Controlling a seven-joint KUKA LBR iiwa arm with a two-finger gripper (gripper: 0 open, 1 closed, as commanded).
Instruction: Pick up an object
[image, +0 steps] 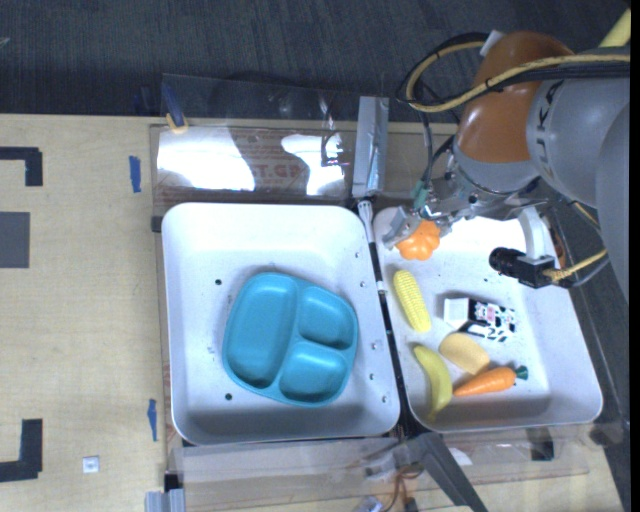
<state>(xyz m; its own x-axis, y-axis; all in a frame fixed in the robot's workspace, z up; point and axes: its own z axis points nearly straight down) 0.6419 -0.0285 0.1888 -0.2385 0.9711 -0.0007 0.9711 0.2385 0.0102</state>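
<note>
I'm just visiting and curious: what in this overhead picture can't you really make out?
- Gripper: blurred against the small orange object in the camera view; whether it grips it is unclear.
- Small black-and-white item: too small to identify.
- Yellowish lump: partly covered by the carrot.
- Arm: cut off by the right edge.

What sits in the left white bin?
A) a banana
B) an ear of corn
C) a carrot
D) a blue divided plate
D: the blue divided plate lies alone in the left bin; the banana, carrot and corn lie in the right bin.
</note>
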